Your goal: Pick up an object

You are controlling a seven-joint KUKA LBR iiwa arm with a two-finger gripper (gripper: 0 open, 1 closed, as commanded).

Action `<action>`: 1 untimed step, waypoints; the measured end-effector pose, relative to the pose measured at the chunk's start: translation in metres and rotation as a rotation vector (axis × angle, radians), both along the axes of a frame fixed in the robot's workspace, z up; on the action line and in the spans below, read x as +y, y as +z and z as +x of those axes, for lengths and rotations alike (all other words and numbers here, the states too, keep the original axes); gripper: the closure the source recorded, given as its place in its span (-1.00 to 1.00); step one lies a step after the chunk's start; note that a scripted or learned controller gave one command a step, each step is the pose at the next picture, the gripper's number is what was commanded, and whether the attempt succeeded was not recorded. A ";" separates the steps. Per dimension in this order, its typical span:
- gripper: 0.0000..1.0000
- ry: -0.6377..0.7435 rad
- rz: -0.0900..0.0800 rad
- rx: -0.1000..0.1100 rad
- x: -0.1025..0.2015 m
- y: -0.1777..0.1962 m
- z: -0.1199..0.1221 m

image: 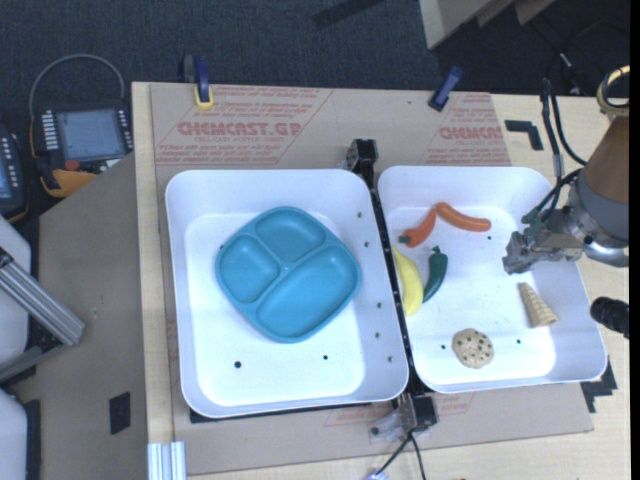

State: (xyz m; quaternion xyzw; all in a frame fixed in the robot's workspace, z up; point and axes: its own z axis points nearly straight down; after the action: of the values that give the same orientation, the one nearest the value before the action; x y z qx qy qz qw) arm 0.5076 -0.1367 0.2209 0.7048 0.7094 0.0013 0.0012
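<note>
Several small items lie in the right bin (570, 353): a cone (538, 304) nearest my gripper (522, 251), a cookie (473, 347), a green pepper (435, 272), a banana (408, 281), a sausage (464, 218) and what may be a carrot (420, 228). My gripper hovers above the cone, holding nothing; its opening I cannot tell. A blue plate (288, 286) fills the left bin (190, 218).

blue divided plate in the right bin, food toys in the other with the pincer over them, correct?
Not quite. The camera view shows the blue divided plate in the left bin, not the right one. The food toys, such as the cookie and the banana, lie in the right bin, with the pincer over that bin.
</note>
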 end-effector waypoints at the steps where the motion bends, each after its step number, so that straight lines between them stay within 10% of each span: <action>1: 1.00 -0.001 0.002 0.005 0.045 -0.006 0.004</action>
State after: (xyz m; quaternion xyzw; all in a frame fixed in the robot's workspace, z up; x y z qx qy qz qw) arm 0.5112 -0.0915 0.2153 0.7051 0.7091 0.0004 -0.0014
